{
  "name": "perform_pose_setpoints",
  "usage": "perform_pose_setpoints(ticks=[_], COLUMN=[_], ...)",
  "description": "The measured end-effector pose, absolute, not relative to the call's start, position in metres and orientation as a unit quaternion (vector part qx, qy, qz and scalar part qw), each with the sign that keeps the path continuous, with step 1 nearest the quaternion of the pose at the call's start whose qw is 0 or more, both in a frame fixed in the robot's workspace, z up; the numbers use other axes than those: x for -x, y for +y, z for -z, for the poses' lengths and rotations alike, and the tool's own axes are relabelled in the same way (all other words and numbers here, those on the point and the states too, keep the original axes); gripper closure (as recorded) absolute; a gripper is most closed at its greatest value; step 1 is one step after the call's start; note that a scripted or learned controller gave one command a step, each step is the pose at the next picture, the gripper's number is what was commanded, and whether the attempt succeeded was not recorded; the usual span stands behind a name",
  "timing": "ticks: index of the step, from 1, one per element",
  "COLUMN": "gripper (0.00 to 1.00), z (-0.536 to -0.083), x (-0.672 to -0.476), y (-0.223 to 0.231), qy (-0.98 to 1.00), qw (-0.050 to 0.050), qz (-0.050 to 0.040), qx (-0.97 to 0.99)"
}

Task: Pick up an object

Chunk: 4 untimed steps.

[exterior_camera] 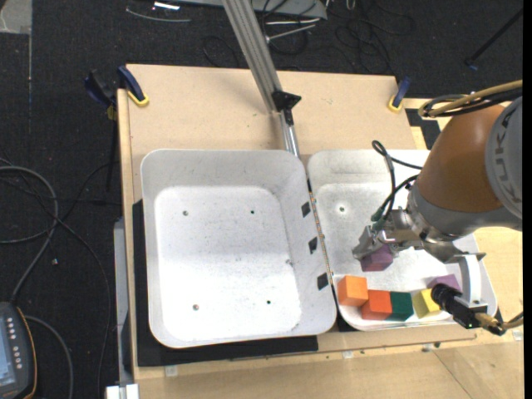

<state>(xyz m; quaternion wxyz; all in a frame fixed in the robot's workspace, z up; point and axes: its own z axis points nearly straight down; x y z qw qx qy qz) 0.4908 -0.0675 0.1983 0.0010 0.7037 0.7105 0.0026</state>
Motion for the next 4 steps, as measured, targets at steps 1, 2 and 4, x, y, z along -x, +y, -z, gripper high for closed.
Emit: perform_pose_setpoints(ticks=[1,2,4], gripper=[1.00,1.00,0.00], z=[-0.231,-0.193,-0.205], x=[-0.513,-0.585,-0.597], y=[0.004,-0.001,-0.081], qy=[0.711,0.708,0.704], qw=[0.001,0.000,0.003], qz=[-0.0022,0.0007,0.0005], qx=[-0.703,-0.706,-0.710])
